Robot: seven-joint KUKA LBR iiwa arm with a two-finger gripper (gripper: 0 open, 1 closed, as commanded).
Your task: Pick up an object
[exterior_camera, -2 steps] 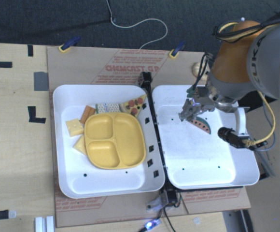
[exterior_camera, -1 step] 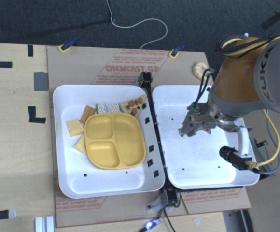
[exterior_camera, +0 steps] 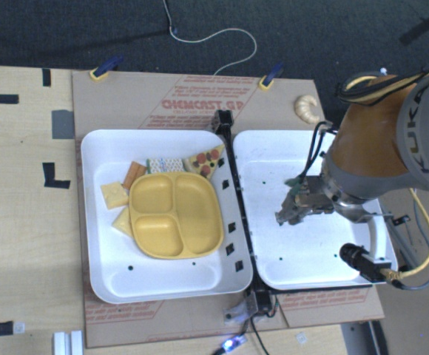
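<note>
We look down on a pale wooden bench [exterior_camera: 22, 220] with a dark carpet beyond it, where a thin white cable [exterior_camera: 214, 39] loops. A cardboard sheet [exterior_camera: 200, 95] lies on the bench, held at its far edge by two blue clips [exterior_camera: 107, 66].

Our landmark is the yellow divided plate [exterior_camera: 177, 214], which lies in the left bin [exterior_camera: 96, 198] and takes up most of its middle. The things to pick up crowd round the plate, and it partly covers them. A tan square piece [exterior_camera: 114, 195] touches its left edge. An orange-brown piece [exterior_camera: 134, 173] sits at its far-left corner. A speckled piece [exterior_camera: 164, 166] and a colourful wedge [exterior_camera: 205, 161] lie along its far edge. A pale yellow wedge [exterior_camera: 122, 222] pokes out from under its left side. We cannot make out what any of them is, because too much is hidden.

To the right of the plate, across the dividing rims, is the right bin [exterior_camera: 311, 272]. The gripper [exterior_camera: 292, 209] hangs over that bin's floor, well apart from the plate and the objects. It shows as a small dark mass, and we cannot tell whether it is spread or pressed together, nor see anything held in it. The grey and orange arm [exterior_camera: 377, 146] behind it covers the bin's right side and is cut off at the edge of the view. A small beige lump [exterior_camera: 308, 108] rests on the cardboard beyond the right bin, too blurred to name.
</note>
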